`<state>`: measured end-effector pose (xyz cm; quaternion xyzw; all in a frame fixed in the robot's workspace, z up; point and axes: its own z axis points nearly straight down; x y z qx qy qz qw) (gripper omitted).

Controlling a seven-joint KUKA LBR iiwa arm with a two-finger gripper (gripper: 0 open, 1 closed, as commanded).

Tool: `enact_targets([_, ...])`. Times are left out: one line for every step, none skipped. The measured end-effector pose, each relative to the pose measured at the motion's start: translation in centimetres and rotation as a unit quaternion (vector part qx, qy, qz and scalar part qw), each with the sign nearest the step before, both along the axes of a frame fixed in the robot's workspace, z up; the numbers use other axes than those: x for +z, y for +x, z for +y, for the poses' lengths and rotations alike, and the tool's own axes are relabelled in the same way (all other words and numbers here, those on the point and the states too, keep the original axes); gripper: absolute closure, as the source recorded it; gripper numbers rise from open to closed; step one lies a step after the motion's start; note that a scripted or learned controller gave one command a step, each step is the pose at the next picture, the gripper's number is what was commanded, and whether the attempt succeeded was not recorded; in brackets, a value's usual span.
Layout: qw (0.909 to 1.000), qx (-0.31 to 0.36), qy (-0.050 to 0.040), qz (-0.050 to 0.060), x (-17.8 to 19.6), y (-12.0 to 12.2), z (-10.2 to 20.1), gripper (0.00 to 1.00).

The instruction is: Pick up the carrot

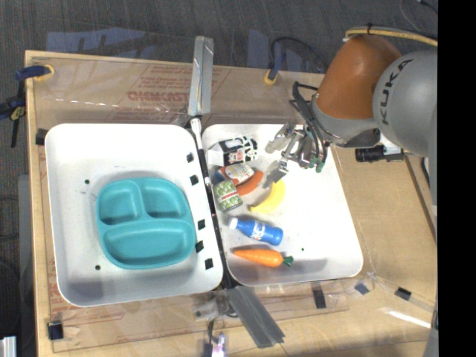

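While the arm [387,88] reaches in from the right, its end effector [286,155] hangs over the upper part of the right bin [338,222]. Finger state: cannot tell from this angle; metal parts and wiring crowd the tip. Nothing seen between the fingers.

Landmark used for all places: the right bin.

Carrot [258,256]: lies flat near the bin's front wall, about mid-width. Bright orange, smooth, tapered body, long axis running left to right. Thicker end toward the right, where a small dark green stub sits; narrower end points left toward the divider. It rests on the white floor, apart from the end effector, which is well toward the bin's far side.

Other contents of the right bin:
- blue bottle [256,230] with a white end, lying just behind the carrot, tilted, close but not clearly touching it.
- banana [271,198], yellow, curved, near the bin's centre, just below the end effector.
- second orange piece [250,182], partly under the small packets, left of the banana; could be another carrot-like toy, cannot confirm.
- green packet [226,194] and red-and-white packet [238,172] along the bin's left wall.
- black-and-white item [239,151] near the bin's back left corner.

Left of the right bin: the left bin [67,155], holding a teal divided tray [145,222]. Both bins sit on the counter [387,251].
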<state>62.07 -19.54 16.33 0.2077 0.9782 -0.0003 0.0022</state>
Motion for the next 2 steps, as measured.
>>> enact_targets([0.9936, 0.113, 0.0011, 0.003, -2.8, -7.8, 2.5, 0.0])
enact_targets([0.9906, 0.137, 0.0008, 0.003, -3.1, -14.3, 2.6, 0.0])
